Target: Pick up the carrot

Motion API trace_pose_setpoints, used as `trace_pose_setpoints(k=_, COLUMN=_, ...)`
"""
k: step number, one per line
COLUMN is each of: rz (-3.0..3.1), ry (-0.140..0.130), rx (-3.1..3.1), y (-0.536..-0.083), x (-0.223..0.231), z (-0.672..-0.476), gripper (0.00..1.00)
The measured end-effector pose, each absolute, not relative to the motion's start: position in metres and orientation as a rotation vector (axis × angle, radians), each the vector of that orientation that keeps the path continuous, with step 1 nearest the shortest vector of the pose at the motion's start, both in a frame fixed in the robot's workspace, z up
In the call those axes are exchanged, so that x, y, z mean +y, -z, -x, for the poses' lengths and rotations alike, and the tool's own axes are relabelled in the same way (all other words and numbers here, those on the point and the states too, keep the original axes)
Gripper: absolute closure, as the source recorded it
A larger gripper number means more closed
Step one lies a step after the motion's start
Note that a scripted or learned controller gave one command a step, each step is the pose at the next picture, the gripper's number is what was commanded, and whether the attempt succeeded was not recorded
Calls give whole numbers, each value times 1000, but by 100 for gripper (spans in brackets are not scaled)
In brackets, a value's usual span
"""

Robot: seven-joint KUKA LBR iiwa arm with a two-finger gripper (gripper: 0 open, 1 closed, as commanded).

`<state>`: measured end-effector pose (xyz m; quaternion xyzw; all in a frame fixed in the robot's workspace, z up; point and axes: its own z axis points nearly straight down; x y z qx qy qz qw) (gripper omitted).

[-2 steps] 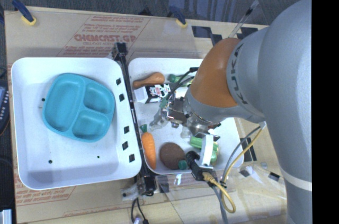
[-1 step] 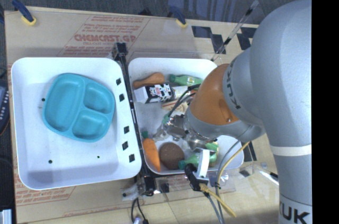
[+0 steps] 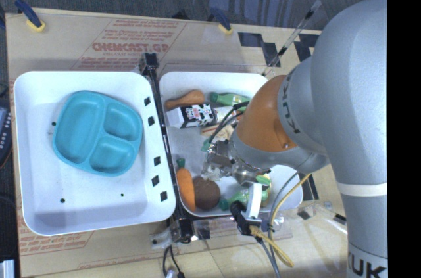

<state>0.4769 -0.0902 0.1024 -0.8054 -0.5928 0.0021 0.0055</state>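
The carrot (image 3: 186, 186) is orange with a green top and lies near the front left corner of the right bin (image 3: 172, 87), touching a brown round thing (image 3: 206, 194). My gripper (image 3: 220, 162) hangs over the middle of that bin, just right of and above the carrot. The wrist and the orange band hide the fingertips. Nothing visibly rests between the fingers.
The left bin (image 3: 26, 158) holds a blue divided plate (image 3: 97, 132). In the right bin lie a brown bread-like piece (image 3: 185, 99), a green bottle (image 3: 230, 99), a small dark box (image 3: 197, 114) and green items (image 3: 253, 194) near the front. Black clips (image 3: 155, 162) line the divider between the bins.
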Motion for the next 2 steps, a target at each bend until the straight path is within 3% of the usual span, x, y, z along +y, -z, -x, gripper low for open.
trace_pose_setpoints(k=1, rz=2524, ry=-10, rx=-1858, y=-103, x=-92, z=-477, gripper=0)
trace_pose_setpoints(k=2, rz=2555, ry=3, rx=-1819, y=-194, x=-46, z=-478, gripper=0)
